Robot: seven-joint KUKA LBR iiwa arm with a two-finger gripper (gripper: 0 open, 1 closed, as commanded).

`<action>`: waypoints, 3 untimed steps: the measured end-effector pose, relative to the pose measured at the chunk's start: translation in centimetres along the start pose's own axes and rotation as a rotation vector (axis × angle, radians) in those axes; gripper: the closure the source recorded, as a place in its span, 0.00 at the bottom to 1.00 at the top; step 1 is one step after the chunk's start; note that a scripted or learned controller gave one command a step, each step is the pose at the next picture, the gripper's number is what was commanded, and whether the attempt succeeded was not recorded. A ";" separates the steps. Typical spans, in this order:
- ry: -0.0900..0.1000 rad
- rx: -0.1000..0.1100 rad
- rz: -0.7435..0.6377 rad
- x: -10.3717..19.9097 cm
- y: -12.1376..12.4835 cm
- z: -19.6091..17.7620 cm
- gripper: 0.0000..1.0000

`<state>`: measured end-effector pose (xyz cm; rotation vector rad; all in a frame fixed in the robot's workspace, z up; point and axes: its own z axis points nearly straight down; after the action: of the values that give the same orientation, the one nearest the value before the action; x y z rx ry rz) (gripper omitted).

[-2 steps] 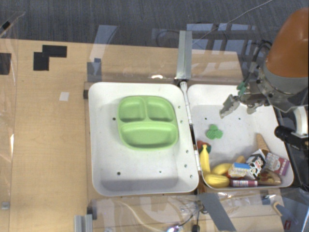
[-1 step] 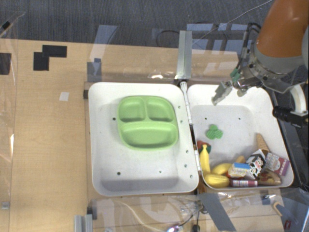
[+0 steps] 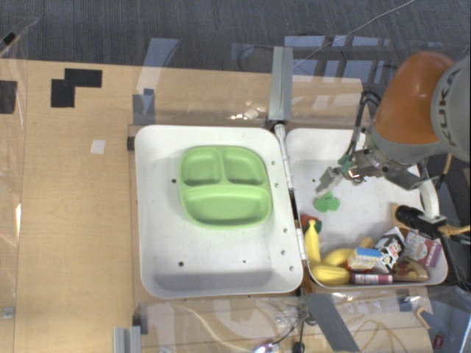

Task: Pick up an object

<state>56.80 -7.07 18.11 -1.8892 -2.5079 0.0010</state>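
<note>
The robot's big round arm [image 3: 430, 112] is grey, with a wide, shiny orange band [image 3: 408, 98] wrapped around it like a ball. At about 3 o'clock on the orange part, the grey shell has dark letters printed on it, cut off by the picture's edge. Thin black cables [image 3: 360, 123] run down the arm's 9 o'clock side. Below the orange band comes a flat grey metal piece, and from it, toward 8 o'clock, sticks out the small grey two-finger gripper [image 3: 324, 184], thin and pointy. Near the gripper's base is a tiny spot of red and shiny metal bits.
</note>
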 end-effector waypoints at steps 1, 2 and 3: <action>-0.001 -0.005 -0.019 -2.7 3.5 8.8 0.00; -0.008 -0.023 -0.068 -2.4 1.4 9.0 0.00; -0.002 -0.023 -0.068 -2.2 1.7 8.1 1.00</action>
<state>59.00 -8.76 10.04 -1.8109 -2.5834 -0.0264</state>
